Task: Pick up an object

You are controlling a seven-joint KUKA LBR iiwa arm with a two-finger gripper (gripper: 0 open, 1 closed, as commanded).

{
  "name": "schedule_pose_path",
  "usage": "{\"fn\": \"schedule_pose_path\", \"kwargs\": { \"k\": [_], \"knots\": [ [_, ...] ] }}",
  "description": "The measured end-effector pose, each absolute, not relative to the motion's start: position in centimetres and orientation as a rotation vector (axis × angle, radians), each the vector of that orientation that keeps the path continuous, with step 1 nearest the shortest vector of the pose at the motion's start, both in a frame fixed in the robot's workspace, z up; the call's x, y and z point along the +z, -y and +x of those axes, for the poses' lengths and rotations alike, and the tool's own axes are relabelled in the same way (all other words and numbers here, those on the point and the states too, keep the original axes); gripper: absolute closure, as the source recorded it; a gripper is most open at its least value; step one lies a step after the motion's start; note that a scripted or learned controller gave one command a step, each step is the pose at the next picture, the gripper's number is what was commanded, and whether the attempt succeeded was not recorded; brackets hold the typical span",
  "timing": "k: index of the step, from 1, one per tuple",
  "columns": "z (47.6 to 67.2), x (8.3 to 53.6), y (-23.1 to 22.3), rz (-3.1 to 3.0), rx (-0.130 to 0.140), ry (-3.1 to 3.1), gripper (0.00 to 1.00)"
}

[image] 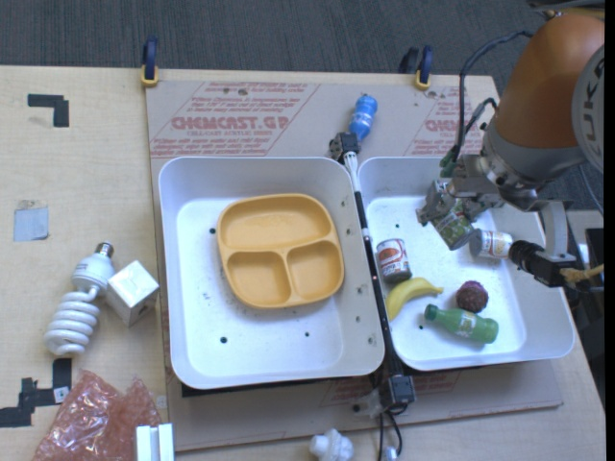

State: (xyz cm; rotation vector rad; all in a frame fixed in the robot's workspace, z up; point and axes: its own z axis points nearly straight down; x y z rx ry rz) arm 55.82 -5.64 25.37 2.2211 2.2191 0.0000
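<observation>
My gripper [445, 217] hangs over the back of the right bin [548, 339], shut on a small grey-green packet [455, 230] that sits between its fingers, apparently lifted off the floor. Just right of it lies a small white bottle [492, 244]. Lower in the same bin lie a small brown can [392, 259], a yellow banana [411, 294], a dark red ball [472, 297] and a green bottle [463, 324] on its side. The left bin [183, 334] holds a yellow divided plate [281, 249].
On the bench left of the bins lie a spiral light bulb [77, 305] and a white cube [133, 286], with a red crinkled bag [86, 416] at the front. A blue bottle [362, 116] rests behind the bins. The arm's orange band [557, 60] looms at the upper right.
</observation>
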Motion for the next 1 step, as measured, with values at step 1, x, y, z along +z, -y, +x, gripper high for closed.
{"fn": "schedule_pose_path", "kwargs": {
  "k": [1],
  "knots": [
    [52.99, 29.03, 4.04, 2.218, 0.0, -2.223, 1.0]
  ]
}}
